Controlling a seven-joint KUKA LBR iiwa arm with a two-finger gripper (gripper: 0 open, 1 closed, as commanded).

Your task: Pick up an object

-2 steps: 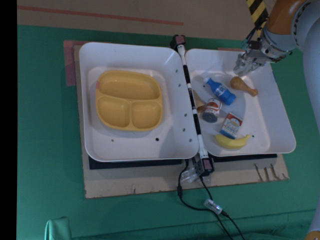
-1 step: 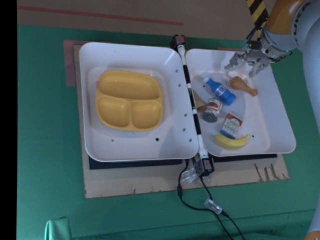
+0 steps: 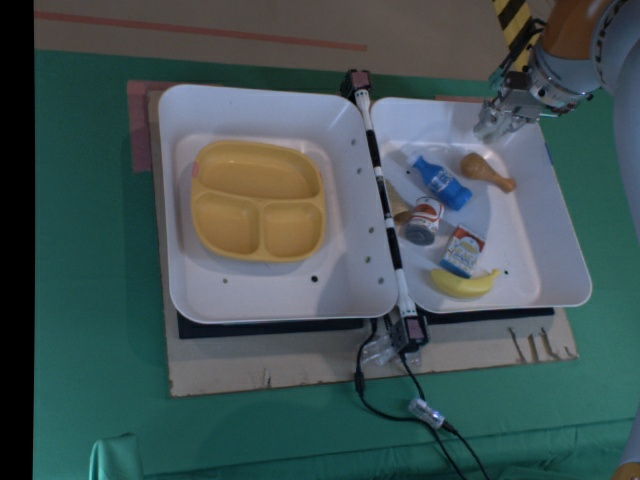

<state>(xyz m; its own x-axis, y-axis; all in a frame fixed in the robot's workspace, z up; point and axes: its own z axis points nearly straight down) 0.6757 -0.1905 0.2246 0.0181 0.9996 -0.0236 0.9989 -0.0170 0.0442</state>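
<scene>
In the right bin (image 3: 560, 258) lie a blue bottle (image 3: 441, 181) and a brown drumstick (image 3: 486, 171) toward the far edge. A small can (image 3: 423, 220) sits mid-bin, a little carton (image 3: 462, 251) and a banana (image 3: 464, 283) nearer the front edge.

Dim, even overhead light, soft shadows, mild glare on the white bins (image 3: 260, 108), slightly soft focus.

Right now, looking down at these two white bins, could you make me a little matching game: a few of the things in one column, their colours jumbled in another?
Things:
1. bottle
2. banana
3. drumstick
4. divided tray

Colours and places:
A. brown, right bin, nearest the gripper
B. yellow, left bin
C. blue, right bin
D. yellow, right bin, near edge

Pairs: 1-C, 2-D, 3-A, 4-B
</scene>
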